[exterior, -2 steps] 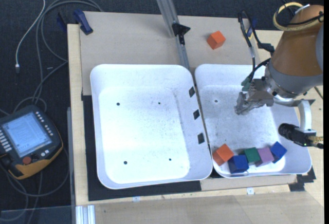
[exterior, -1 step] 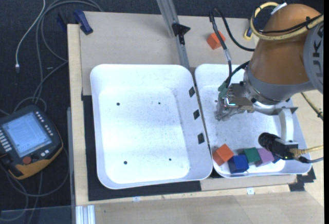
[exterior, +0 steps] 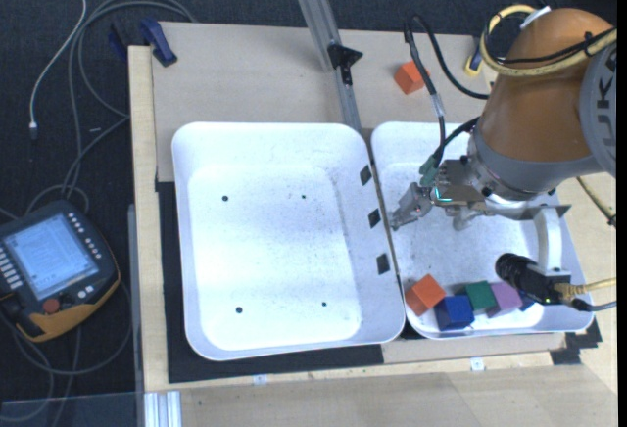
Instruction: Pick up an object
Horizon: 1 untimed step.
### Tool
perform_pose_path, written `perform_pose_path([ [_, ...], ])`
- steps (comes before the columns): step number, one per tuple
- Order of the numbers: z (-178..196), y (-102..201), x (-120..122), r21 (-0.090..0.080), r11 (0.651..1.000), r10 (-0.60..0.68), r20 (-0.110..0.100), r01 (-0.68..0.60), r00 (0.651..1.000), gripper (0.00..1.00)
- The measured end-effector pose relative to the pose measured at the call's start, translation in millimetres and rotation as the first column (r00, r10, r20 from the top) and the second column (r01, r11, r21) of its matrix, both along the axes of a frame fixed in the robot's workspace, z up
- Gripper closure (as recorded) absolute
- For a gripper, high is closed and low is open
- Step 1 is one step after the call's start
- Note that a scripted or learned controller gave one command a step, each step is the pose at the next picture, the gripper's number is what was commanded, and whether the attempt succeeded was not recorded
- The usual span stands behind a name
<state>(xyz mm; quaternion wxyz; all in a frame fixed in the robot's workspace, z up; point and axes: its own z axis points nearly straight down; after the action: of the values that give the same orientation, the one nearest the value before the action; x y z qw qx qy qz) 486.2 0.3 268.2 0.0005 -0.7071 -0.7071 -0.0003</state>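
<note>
Four small blocks sit bunched at about 5 o'clock in the right bin (exterior: 549, 317), down along its near rim: an orange block (exterior: 425, 293), a blue block (exterior: 455, 311) just beside it and touching or nearly so, then a green block (exterior: 480, 296) and a purple block (exterior: 506, 296) carrying on toward 3 o'clock. They look like the pickable stuff, and none of them is between the robot's fingers.

The gripper (exterior: 409, 210) hangs up around 10 o'clock from that cluster, over the left part of the right bin, close to the wall it shares with the left bin (exterior: 265, 239). Its fingers point toward 9 o'clock and seem drawn together at the tips with nothing between them — honestly the metal blurs there, so I can't tell if it's parted or clenched. The arm (exterior: 549, 112) comes in from 3 o'clock, with the big orange band sitting above the wrist.

Further out, a fifth block — another orange one (exterior: 410, 77) — lies on the bare bench (exterior: 245, 82) at roughly 12 o'clock, outside both bins. A blue clamp (exterior: 157, 41) sits on the bench's far left corner, and a teach pendant (exterior: 54, 263) lies on the floor at 9 o'clock.
</note>
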Motion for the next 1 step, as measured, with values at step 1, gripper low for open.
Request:
perform_pose_path([
  [1, 88.6, -65.4, 114.4, -0.005, 1.000, -0.002, 0.012, 0.002, 1.000, 0.00],
])
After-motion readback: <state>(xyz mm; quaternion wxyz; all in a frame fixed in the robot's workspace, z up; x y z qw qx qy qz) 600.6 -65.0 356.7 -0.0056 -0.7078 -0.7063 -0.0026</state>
